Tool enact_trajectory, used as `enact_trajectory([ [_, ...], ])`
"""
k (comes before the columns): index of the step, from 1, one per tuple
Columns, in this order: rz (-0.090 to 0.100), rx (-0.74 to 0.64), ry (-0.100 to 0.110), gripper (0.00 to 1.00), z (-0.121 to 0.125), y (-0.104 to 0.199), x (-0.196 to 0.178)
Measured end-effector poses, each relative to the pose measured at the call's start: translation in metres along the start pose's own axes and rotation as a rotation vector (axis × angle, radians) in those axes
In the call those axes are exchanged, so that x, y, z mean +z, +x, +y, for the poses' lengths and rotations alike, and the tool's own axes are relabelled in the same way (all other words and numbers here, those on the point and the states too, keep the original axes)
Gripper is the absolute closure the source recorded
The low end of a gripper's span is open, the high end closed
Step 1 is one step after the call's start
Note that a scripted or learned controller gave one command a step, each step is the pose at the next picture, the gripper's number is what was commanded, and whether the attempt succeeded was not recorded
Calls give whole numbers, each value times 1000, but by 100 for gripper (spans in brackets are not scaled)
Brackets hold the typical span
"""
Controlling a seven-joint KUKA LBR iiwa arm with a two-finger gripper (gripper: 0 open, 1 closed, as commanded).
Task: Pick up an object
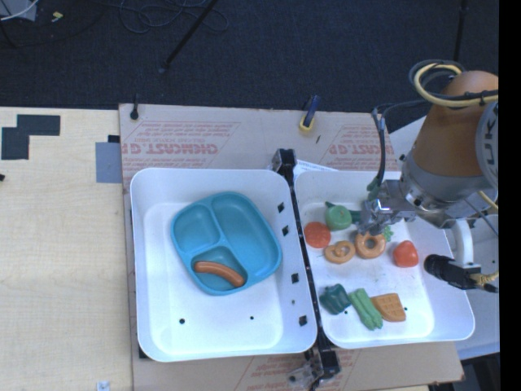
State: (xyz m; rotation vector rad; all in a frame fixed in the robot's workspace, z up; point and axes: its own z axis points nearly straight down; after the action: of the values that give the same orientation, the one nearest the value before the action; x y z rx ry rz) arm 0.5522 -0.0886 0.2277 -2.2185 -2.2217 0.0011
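While the grey arm's jaws hang low over the right white bin
Jaw spread: cannot tell; a tan ring-shaped toy lies just below them.

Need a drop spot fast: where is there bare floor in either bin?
Left bin: bare floor below and left of the blue plate. Right bin: crowded mid-floor around the hand, donuts and tomato; a small patch by the lower right rim.
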Motion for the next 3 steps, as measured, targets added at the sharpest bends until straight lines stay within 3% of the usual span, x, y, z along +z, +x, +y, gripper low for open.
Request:
enact_trajectory([
  [2, 1, -4, 1, 100, 45, 96, 16],
  [3, 1, -3, -1, 100, 64, 139, 0],
])
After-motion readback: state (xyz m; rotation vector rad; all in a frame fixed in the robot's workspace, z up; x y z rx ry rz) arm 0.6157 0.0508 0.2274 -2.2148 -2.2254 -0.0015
